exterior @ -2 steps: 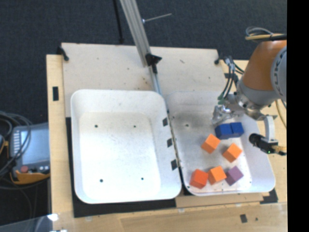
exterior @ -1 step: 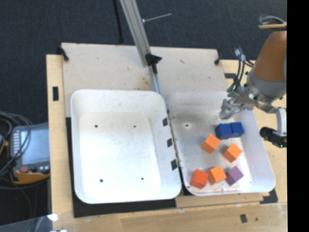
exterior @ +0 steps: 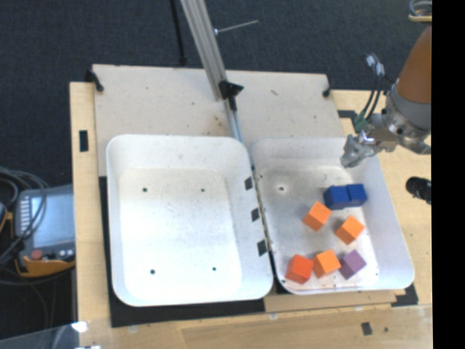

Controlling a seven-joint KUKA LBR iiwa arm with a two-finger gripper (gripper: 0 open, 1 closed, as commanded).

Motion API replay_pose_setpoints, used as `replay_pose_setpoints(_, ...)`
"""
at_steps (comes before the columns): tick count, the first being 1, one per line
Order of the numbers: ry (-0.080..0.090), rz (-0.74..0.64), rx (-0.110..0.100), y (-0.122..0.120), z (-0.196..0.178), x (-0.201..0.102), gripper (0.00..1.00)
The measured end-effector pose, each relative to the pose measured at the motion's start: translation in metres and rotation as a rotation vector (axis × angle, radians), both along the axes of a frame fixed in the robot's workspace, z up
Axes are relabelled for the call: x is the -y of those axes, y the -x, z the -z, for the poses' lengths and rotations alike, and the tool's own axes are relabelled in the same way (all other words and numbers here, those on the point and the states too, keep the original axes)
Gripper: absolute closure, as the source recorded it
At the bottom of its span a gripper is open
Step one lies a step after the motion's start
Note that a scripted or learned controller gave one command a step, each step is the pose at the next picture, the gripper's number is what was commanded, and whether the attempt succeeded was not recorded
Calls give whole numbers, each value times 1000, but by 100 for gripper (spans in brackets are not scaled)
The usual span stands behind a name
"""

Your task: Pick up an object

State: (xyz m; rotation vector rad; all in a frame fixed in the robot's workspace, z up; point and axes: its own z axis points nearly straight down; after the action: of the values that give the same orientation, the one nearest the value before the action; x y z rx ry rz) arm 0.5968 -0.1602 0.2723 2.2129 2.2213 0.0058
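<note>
The right bin (exterior: 290, 166) holds several blocks. A blue block (exterior: 344, 195) lies near its right side, with an orange cube (exterior: 317, 215) and another orange cube (exterior: 349, 229) just below it. Along the front edge sit a red-orange block (exterior: 299, 268), an orange cube (exterior: 327, 262) and a purple cube (exterior: 352, 263). My gripper (exterior: 354, 151) hangs over the bin's back right corner, above and apart from the blue block. I see nothing held in it.
The left bin (exterior: 182, 217) lies beside the right one. A slanted metal pole (exterior: 207, 42) rises behind the bins. A grey device with cables (exterior: 43, 227) sits off the bench at left.
</note>
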Motion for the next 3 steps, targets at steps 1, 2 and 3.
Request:
replay_pose_setpoints(1, -2, 1, -6, -2, 12, -54, 100)
replay_pose_setpoints(2, -3, -4, -5, -13, 8, -111, 100)
replay_pose_setpoints(3, -2, -3, -9, -24, 25, -163, 100)
